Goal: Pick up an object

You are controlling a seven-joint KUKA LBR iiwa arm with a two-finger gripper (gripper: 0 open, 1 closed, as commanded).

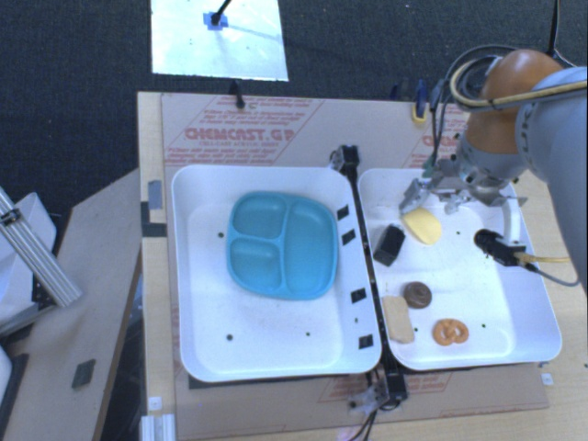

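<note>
Yellow lump (423,225) sits in the far left part of the right bin (519,306), and of all the loose things it is the one closest to the gripper (437,195). From where I stand the gripper hangs just beyond it, on its far side, close above the bin floor, with the grey arm (547,122) reaching in from the right. I cannot tell how far the jaws are open, as the wrist hardware hides them. I see nothing held between them.

Near the lump on its left lies a black block (390,244), just beside the wall between the bins. Nearer to me are a brown disc (417,294), a tan slab (398,319) against the same wall, and a pretzel (449,332) to the right of the slab. The left bin (207,324) holds a blue divided plate (280,244). Both bins rest on the worktop (110,246).

I judge this to be the approach step: the gripper is lining up on a target and no grasp is made yet. The next move, as I read it, calls for bringing the jaws a little nearer so they straddle the lump, lowering them around it, and closing. The lump looks rounded and smooth, so it may slip aside if it is caught off centre. The black block is close enough to get nudged.
</note>
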